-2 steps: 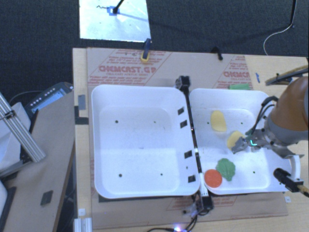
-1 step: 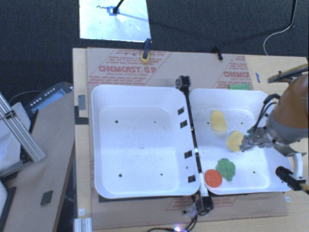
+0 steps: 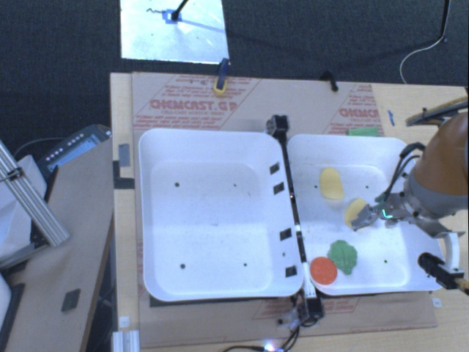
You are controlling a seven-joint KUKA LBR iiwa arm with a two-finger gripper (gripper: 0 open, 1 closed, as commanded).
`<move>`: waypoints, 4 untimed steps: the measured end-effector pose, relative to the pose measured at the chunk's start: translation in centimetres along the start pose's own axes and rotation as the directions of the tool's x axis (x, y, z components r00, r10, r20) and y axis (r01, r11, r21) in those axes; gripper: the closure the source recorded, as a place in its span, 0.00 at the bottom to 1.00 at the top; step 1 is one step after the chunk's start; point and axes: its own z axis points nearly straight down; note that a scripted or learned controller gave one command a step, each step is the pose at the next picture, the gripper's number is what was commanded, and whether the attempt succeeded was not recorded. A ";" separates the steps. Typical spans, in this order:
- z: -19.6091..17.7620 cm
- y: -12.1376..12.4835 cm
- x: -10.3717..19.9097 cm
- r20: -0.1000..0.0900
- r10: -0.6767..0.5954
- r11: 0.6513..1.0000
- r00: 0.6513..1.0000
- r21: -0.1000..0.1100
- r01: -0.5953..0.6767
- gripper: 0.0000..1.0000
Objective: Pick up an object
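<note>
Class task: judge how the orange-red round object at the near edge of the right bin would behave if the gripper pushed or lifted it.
The orange-red round object looks rounded, so it may roll when nudged. It sits beside the green object, which could block it. Its smooth look hints it might slip from the gripper.

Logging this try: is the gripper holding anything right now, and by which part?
Cannot be told. The gripper is low in the right white bin, right against a small yellow object; whether that piece sits between its fingertips is unclear.
</note>
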 end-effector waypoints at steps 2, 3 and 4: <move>3.0 14.5 6.6 0.000 -0.005 1.000 1.000 -0.005 0.005 0.00; 3.2 5.0 5.8 -0.002 0.007 1.000 1.000 0.013 -0.007 0.00; 3.1 9.9 7.1 0.000 -0.001 1.000 1.000 0.001 0.001 0.00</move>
